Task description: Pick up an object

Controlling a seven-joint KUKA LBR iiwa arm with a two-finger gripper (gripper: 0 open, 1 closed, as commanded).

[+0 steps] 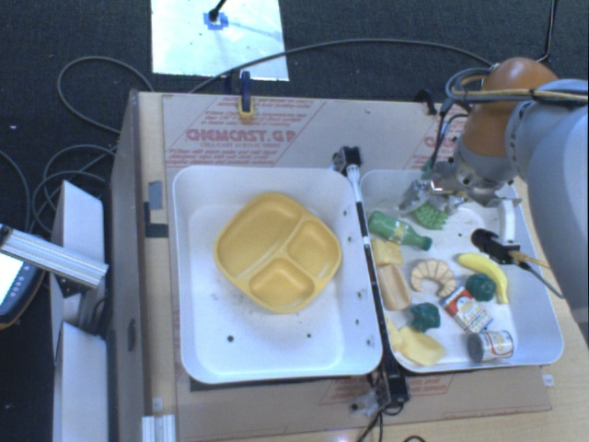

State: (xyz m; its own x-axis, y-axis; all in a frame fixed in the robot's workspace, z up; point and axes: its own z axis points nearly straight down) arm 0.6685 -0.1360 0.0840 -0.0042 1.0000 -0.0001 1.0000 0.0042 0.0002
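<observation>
The arm reaches in from the right, and its jaws (429, 194) hang low over the far left part of the right bin (543, 325), just above a green leafy toy (430, 215). How far the jaws stand apart cannot be told, and nothing shows between them. Near it lie a green bottle (399, 229), a croissant (432, 275), a banana (485, 272) and a small can (490, 343). The left bin (198, 339) holds a yellow divided plate (277, 250).

bins (193, 274): 2 | yellow divided plate (278, 250): 1 | green bottle (398, 229): 1 | banana (486, 272): 1 | croissant (433, 274): 1 | cans (490, 343): 2 | broccoli pieces (424, 316): 2
</observation>
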